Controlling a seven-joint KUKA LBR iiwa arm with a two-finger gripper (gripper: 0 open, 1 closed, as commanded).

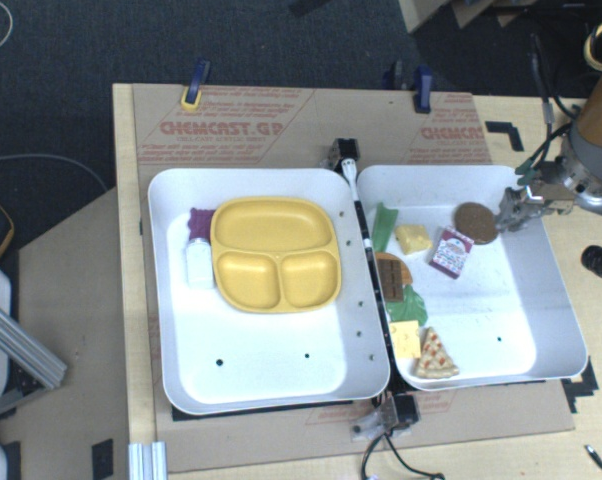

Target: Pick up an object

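Cookie (475, 222): round, flat, brown; touching the tool (508, 211).

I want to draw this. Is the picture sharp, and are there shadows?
Camera view: a bit soft, small toys lack detail; the gripper looks blurry; the yellow tray casts a faint shadow on the left bin; no strong glare.

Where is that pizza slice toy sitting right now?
The pizza slice lies in the right bin, at its near left corner, just below a yellow cheese block.
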